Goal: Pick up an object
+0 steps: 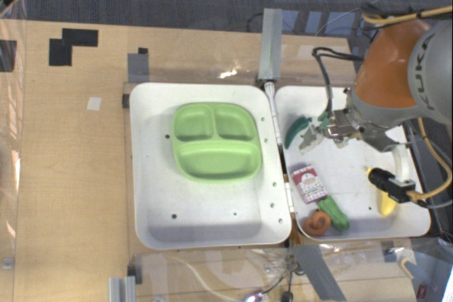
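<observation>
My gripper (310,136) hangs low over the upper left part of the right bin (354,102). A dark green, elongated object (295,128) lies tilted right beside it, touching or nearly touching its tip. Whether that object sits between the jaws is hidden from this angle. Further down the same bin lies a small red and white box (308,184). Near the bin's front edge, an orange-brown round item (316,223) sits against a light green piece (335,214).
The left bin (152,216) holds a light green divided plate (216,140) in its upper middle. A small yellow thing (387,206) lies at the right bin's lower right. A metal divider (277,152) separates the bins. The arm covers the right bin's upper right.
</observation>
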Controlling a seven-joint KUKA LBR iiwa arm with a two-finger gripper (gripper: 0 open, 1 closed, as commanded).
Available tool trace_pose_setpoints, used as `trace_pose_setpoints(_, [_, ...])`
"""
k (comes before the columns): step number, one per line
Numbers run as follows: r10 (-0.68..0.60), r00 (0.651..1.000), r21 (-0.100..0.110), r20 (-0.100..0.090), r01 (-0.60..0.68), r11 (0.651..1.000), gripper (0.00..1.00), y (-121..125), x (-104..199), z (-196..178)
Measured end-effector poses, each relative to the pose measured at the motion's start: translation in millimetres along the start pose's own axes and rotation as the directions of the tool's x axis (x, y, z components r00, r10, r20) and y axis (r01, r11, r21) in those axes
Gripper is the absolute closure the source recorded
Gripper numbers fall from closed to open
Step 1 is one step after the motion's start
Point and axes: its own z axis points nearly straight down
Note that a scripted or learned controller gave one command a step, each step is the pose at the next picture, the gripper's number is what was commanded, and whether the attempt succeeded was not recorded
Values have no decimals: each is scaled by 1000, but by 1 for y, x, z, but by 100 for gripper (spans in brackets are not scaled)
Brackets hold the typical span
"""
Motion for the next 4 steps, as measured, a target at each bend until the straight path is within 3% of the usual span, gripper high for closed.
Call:
trace_pose_setpoints(1, [-173, 985, 2, -1, 173, 985, 0, -12, 64, 1])
trace_pose_setpoints(2, [-300, 954, 0, 2, 300, 954, 0, -11, -17, 0])
trace_pose_setpoints(3, [-241, 971, 2, -1, 241, 971, 0, -19, 46, 1])
trace_pose_setpoints(4, [-466, 885, 1, 0, 466, 885, 0, -67, -2, 0])
